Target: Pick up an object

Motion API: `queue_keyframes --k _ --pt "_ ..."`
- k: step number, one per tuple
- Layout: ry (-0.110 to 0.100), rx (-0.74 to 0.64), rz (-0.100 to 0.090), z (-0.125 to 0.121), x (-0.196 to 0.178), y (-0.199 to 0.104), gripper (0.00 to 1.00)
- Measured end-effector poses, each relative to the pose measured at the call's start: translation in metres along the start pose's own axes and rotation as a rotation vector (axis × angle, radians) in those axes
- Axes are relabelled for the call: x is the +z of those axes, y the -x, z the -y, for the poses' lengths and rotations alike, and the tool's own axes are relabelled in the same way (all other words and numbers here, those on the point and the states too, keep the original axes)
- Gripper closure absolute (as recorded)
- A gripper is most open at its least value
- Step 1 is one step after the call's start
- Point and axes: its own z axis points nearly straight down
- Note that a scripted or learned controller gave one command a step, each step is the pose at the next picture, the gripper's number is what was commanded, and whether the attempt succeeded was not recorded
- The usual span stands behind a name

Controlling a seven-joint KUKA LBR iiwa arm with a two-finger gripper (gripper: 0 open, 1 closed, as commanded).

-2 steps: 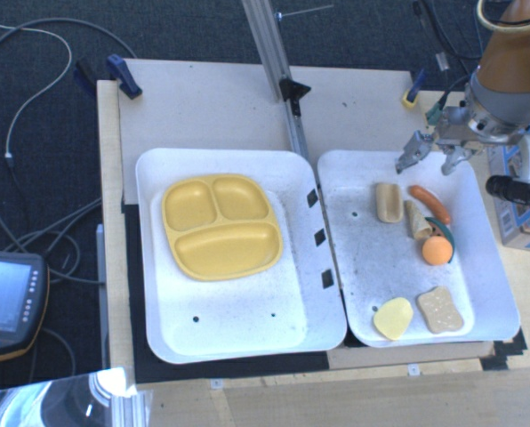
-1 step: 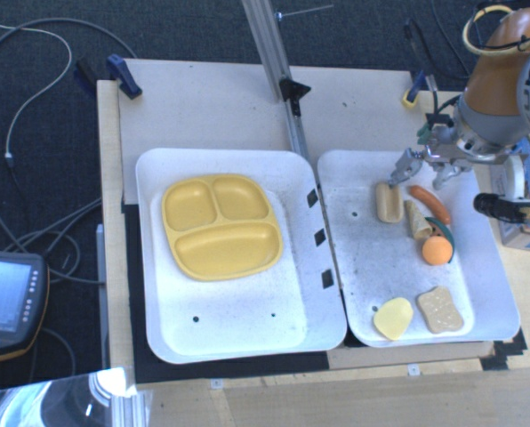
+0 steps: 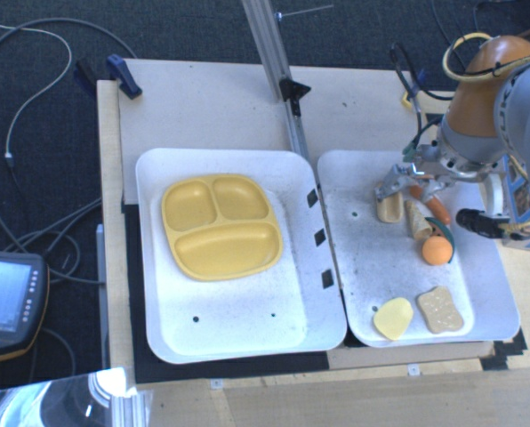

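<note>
The bread (image 3: pixel 389 208) is lying in the right bin (image 3: pixel 354 265), just below the gripper (image 3: pixel 405 181) and seemingly touching its tip. That makes it the likeliest object for this try. Whether the gripper is standing wide or narrow cannot be told from this slant, and nothing is showing as held.

A tan stick (image 3: pixel 418 222) is lying just beside the bread, on the side toward the arm, and a carrot (image 3: pixel 439 210) is crowding in close behind it. An orange (image 3: pixel 437 251) is sitting a little farther out from the gripper, near the carrot's leafy end. A yellow disc (image 3: pixel 392 318) and a cracker (image 3: pixel 440 310) are resting well apart from the gripper, at the bin's near end.

To do this step well, the gripper is probably needing to centre over the bread alone and straddle its narrow side, keeping off the stick. A grasp catching both pieces is likely to squeeze one out. Going down until it is nearly meeting the bin floor, closing, then lifting straight up seems the safest course.

Far from the gripper, a yellow plate (image 3: pixel 220 225) is sitting in the left bin (image 3: pixel 238 327).
</note>
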Motion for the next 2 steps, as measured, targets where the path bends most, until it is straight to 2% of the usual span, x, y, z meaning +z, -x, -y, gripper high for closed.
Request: queue_keyframes --k 1,2 --pt "0.008 -0.001 0.001 -0.002 -0.016 0.0 1.0" --pt "0.015 -0.002 0.003 -0.009 -0.064 -0.006 1.0"
